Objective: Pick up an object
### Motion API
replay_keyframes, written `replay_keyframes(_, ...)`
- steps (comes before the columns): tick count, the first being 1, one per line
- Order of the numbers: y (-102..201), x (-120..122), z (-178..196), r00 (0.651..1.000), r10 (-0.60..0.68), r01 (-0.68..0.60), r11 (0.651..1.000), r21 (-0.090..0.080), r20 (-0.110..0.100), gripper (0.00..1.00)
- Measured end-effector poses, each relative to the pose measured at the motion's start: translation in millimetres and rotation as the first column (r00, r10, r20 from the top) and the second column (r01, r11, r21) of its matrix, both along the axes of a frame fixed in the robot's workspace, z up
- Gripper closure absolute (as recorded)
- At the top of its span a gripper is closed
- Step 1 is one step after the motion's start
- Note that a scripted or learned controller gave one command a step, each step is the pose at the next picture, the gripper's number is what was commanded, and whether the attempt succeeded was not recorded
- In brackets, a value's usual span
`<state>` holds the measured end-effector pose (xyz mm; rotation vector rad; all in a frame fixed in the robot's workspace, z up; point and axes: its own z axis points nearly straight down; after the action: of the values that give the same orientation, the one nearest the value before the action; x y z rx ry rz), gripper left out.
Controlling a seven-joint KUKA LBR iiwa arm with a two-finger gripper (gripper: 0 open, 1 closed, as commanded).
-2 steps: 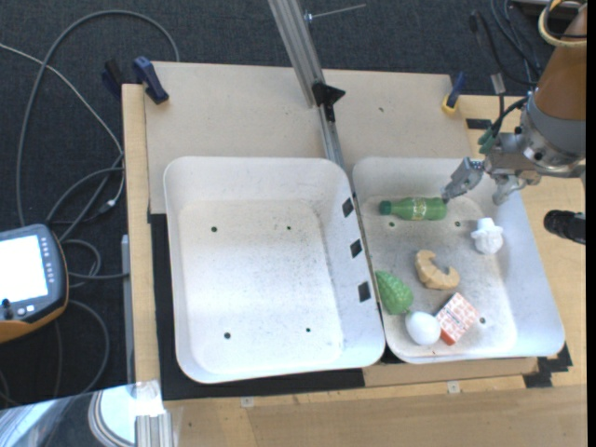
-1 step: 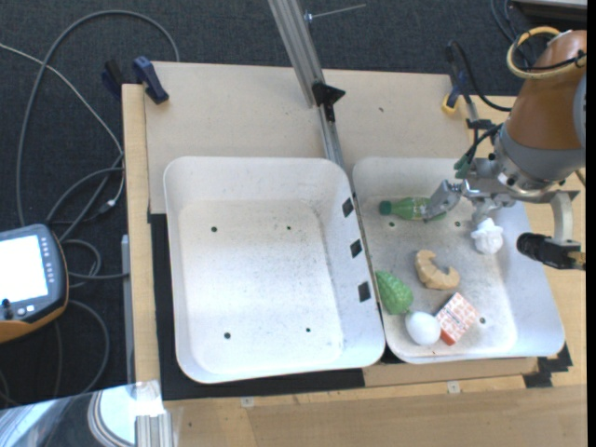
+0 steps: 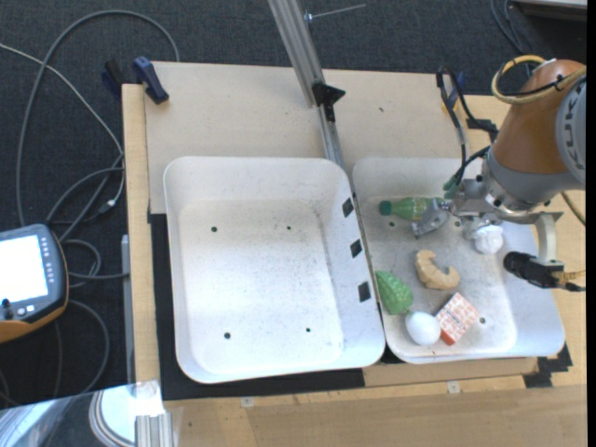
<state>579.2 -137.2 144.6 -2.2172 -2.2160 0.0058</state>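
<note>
Near rim of right white bin [image 3: 521, 343]: white egg-shaped ball [image 3: 422, 328], red-and-white patterned block [image 3: 457, 318] | mid: tan curved piece [image 3: 434, 269] | far: green plastic bottle [image 3: 407, 209] touching gripper [image 3: 438, 216], jaw state indeterminable | risk: bottle likely to roll aside, causing miss.

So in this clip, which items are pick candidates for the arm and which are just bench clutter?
Part of the job:
- gripper, beside the green bottle
- tan curved piece
- green leafy toy
- white ball
- red and white box
- crumpled white item
- right bin

Just lying about:
- left bin
- blue clamp
- handheld pendant
- metal pole
</note>
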Motion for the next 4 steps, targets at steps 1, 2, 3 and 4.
replay_keyframes(1, 0, 2, 14, 1.0, 0.001, -0.001, 1.0, -0.001, 0.009, 1.0)
replay_keyframes(2, 2, 3, 79, 1.0, 0.003, -0.003, 1.0, -0.004, 0.016, 1.0)
replay_keyframes(3, 2, 5, 123, 1.0, 0.002, -0.002, 1.0, -0.003, 0.014, 1.0)
replay_keyframes(4, 57, -3, 128, 1.0, 0.007, -0.007, 1.0, 0.001, 0.007, 1.0)
